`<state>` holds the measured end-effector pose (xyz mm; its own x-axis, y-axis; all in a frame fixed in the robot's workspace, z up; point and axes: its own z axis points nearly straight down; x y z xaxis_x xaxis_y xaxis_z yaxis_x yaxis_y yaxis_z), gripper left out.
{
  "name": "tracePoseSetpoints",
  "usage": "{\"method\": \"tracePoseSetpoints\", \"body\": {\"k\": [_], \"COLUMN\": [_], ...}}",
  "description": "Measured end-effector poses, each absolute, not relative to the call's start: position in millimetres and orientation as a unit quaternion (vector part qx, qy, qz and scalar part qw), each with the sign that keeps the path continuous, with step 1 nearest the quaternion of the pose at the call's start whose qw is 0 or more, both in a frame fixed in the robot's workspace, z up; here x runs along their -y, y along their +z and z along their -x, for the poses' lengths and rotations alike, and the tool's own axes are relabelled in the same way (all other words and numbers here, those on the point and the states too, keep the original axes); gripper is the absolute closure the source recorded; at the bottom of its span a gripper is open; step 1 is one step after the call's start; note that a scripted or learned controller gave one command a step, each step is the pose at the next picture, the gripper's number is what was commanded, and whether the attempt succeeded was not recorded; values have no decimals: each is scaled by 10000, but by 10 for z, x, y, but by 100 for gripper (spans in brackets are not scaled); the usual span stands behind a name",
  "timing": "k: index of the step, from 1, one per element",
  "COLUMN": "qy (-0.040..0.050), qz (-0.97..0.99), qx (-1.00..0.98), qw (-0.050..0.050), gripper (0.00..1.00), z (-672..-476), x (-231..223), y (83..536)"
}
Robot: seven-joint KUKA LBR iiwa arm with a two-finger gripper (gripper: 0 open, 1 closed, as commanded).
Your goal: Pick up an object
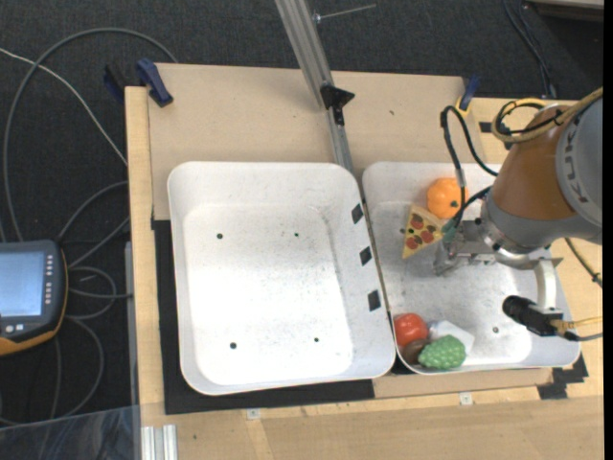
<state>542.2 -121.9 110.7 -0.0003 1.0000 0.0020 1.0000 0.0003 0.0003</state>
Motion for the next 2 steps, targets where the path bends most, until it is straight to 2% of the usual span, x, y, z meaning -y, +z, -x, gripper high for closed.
{"method": "tracePoseSetpoints", "body": {"k": [2], "qy": [-18], "qz": [7065], "qx": [7077], "qw": [-22], "gripper": [100], "z": [-5300], "x": [1138], "y": [2064]}}
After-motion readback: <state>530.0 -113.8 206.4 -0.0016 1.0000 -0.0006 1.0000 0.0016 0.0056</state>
